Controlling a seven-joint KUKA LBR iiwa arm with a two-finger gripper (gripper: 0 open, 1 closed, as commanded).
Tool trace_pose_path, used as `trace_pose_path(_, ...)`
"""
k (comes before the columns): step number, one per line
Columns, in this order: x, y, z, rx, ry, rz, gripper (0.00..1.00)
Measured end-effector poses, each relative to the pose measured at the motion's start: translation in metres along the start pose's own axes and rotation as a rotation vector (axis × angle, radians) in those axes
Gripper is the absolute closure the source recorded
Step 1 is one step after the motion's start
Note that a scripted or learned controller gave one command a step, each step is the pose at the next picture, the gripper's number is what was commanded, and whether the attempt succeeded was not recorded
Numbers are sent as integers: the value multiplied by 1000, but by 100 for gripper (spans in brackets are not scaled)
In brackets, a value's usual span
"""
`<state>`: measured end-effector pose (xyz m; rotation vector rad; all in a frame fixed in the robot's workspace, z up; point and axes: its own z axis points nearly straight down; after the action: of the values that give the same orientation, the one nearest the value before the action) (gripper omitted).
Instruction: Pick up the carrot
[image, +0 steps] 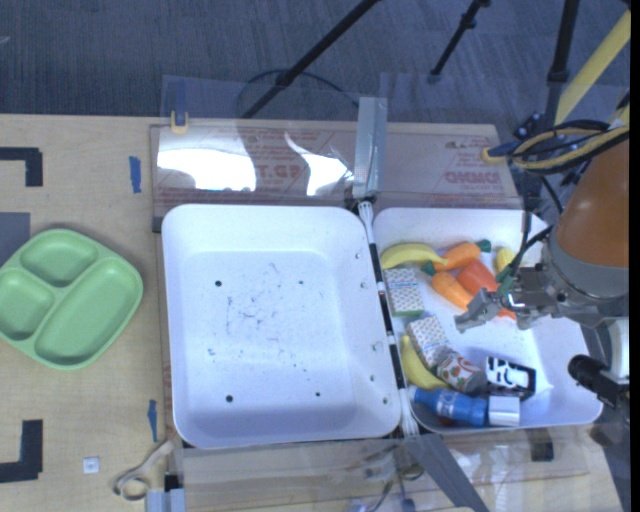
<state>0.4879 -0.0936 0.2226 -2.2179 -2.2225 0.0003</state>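
The carrot (460, 256), orange with a small green tip, lies near the back of the right bin (560, 395), just right of a yellow banana (405, 255). Two more orange pieces (450, 290) lie directly in front of it. My gripper (489, 306) hangs low over the middle of the right bin, just right of and in front of these orange pieces, a short way in front of the carrot. I see nothing held in it. The grey wrist and orange band (600, 215) rise to the right.
The right bin also holds two patterned packets (405, 292), a second banana (415, 368), a can (458, 372), a blue bottle (455, 407) and a black-and-white item (510, 376). The left bin (190, 300) adjoins it. A green divided plate (68, 297) sits far left.
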Motion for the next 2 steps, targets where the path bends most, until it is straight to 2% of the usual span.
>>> trace_pose_path(1, 18, 17, -107, -3, -1, 246, 0)
trace_pose_path(2, -1, 85, 7, -2, -1, -40, 0)
